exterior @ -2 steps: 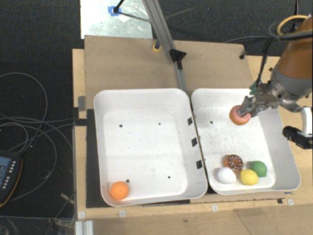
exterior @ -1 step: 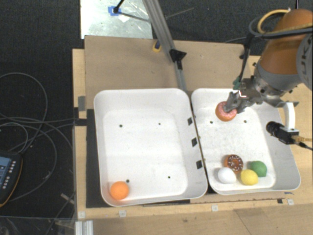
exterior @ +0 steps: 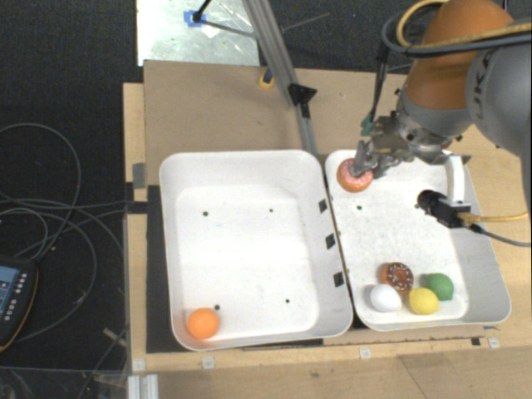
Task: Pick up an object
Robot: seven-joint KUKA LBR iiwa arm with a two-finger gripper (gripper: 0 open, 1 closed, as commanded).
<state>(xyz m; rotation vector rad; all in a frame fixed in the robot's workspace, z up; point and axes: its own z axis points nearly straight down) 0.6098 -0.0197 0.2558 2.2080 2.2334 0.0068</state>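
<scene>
Pink donut (exterior: 354, 177) is sitting at the far left corner of the right bin (exterior: 490, 302), and the hand (exterior: 363, 167) is right on top of it. Looks like the fingers are touching it, but honestly can't tell if they're spread or pinching. In the near right corner of that same bin there's a little cluster: chocolate donut (exterior: 397, 276), white ball (exterior: 385, 298), yellow ball (exterior: 423, 301), green ball (exterior: 440, 286). The left bin (exterior: 241, 169) has an orange ball (exterior: 202, 323) in its near left corner. Both bins sit on the table (exterior: 208, 106).
</scene>
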